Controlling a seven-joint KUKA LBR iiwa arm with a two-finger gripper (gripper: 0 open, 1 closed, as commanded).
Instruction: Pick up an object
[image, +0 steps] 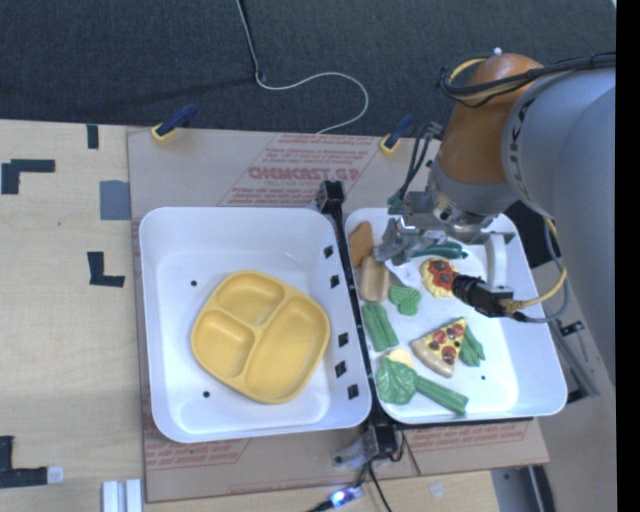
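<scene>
Arm (520, 120): big and grey, reaching in from the right, over the right bin.
Right bin (530, 385): full of toy food.
Left bin (170, 300): holds a yellow plate (262, 335).
Gripper (400, 240): low at the far left of the right bin; open or shut, cannot tell.
Bread (372, 278): just below the gripper, toward the near side, close by the wall between the bins; long way runs far to near.
Pizza (442, 347): farther off, to the near right.

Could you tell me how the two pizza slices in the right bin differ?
The upper pizza slice is rounder and lies just below the claw; the lower pizza slice is a clear wedge lying nearer the bin's front. Both have yellow cheese with red toppings.
</scene>
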